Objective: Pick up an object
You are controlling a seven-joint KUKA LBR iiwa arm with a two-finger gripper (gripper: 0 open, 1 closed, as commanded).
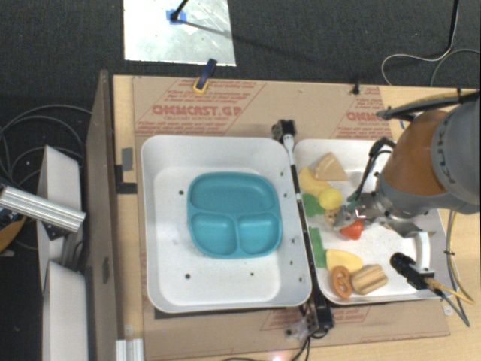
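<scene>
Camera view: arm's tool [353,215], its grip state impossible to tell, sits low in the right bin [434,224] just beside a red object [352,231], apparently mid-pick; next, a clean lift.

The bench [225,100], covered by what looks like printed brown cardboard, carries two white bins side by side, the left bin [169,201] toward nine o'clock and the right bin [432,228] toward three o'clock, touching along their inner rims.
</scene>
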